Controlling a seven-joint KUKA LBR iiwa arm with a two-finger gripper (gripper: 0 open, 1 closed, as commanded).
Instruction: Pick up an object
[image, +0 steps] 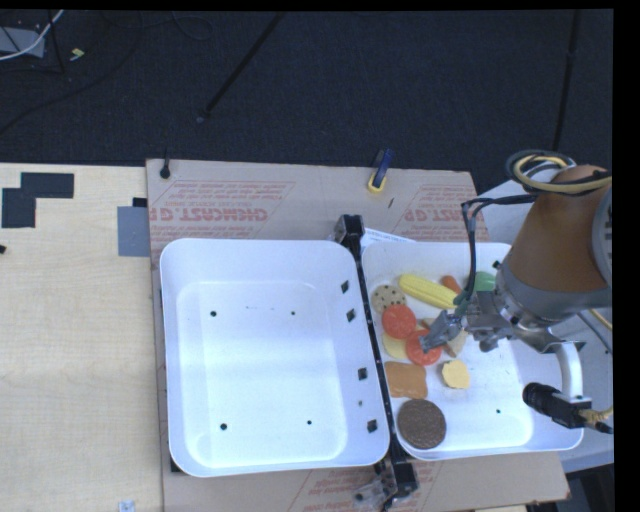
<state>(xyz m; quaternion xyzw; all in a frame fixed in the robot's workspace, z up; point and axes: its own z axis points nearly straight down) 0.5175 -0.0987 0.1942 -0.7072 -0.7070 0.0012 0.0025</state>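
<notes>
Gripper (438, 335) hung low in the right bin (500, 425), its opening and any hold impossible to tell, just above a red slice (422, 350) among the toy food; no lift was evident.

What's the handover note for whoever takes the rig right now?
Tool: low over the right bin, among the toy food; cannot tell whether it is open or shut, and nothing visibly sits between its fingers.
Things, all in the right bin: corn cob near the far side, red tomato slice and another red piece right by the tool, tan bread slice, small yellow piece, dark brown cookie at the near edge.
Left bin: no food in it.
Done: arm is down at the pile.
Left: confirm a grasp, then lift.
</notes>
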